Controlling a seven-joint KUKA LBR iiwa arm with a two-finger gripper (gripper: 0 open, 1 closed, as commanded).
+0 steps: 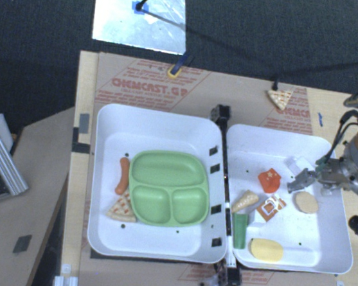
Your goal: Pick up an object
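Tool over right bin | grip state unclear | round cookie just below tool

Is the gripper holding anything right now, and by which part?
Nothing is held. The gripper hovers over the right bin just above the round beige piece, with nothing between its fingers.

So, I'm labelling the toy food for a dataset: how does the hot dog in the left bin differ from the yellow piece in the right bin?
The hot dog is orange-red, thin and long; the yellow piece is pale yellow, broader and rounded. The hot dog lies lengthwise beside the green tray's left edge; the yellow piece lies crosswise near the right bin's front wall, next to a green stick. Both lie flat and untouched.
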